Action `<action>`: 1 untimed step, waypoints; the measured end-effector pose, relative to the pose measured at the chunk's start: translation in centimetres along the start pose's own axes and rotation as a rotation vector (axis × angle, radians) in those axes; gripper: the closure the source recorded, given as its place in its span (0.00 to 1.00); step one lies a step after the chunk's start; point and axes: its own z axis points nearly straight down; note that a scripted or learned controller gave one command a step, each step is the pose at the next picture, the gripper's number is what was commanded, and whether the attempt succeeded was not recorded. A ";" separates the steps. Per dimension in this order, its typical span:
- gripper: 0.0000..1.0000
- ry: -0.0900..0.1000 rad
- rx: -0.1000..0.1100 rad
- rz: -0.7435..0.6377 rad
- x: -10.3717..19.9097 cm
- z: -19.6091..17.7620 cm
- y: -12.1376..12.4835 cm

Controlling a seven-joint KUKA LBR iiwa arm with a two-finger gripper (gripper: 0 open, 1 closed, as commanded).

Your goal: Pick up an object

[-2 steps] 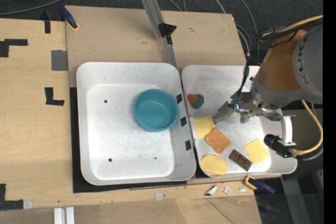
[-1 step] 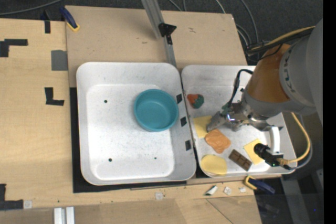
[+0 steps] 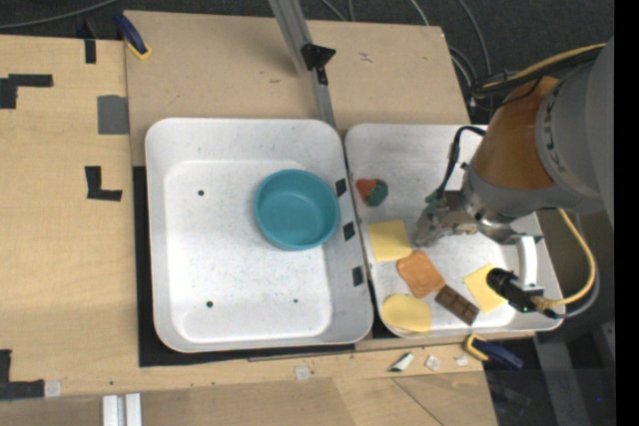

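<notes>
Round teal bowl [image 3: 296, 209], smooth, in left bin [image 3: 190, 304]. Right bin [image 3: 399, 143]: pale yellow square block [image 3: 388, 239], orange wedge [image 3: 420, 273], brown bar [image 3: 457, 303], yellow oval [image 3: 407, 313], small red-green piece [image 3: 372, 191]. Tool [image 3: 431, 226] lowered just beside yellow block; grip state cannot be told.
</notes>
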 end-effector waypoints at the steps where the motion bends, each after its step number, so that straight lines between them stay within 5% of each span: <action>1: 1.00 -0.002 -0.009 0.001 0.5 -6.2 0.1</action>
